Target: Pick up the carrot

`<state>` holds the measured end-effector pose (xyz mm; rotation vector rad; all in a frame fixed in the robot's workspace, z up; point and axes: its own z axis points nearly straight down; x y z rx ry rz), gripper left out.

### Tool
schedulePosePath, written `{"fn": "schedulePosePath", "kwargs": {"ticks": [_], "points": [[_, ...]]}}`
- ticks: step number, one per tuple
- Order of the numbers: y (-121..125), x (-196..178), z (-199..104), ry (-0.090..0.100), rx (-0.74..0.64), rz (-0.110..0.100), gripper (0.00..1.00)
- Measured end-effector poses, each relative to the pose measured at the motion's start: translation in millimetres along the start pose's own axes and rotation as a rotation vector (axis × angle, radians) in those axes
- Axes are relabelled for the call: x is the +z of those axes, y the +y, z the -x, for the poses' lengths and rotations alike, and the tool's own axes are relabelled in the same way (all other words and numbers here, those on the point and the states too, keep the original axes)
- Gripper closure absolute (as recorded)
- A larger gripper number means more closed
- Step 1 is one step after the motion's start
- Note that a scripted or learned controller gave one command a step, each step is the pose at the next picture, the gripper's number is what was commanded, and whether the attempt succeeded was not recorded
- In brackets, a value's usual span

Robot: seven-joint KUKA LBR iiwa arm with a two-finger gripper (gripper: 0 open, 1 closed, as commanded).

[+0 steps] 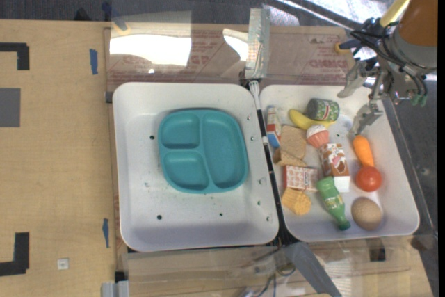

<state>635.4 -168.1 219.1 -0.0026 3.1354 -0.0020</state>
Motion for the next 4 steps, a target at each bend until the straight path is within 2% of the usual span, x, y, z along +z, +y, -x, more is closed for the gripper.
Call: {"fn": "schedulePosePath", "kwargs": {"ticks": [1, 2, 3, 4], "points": [[-43.4, 120.7, 9.0, -0.005, 0.048, -0.002, 0.0], [-47.6, 130.3, -62.2, -0.002, 0.021, 0.0, 0.0], [-47.0, 116.1, -57.4, -0.016, 0.018, -0.004, 1.0], [-32.6, 128.6, -71.3, -0.006, -0.206, -0.003, 1.0]]}}
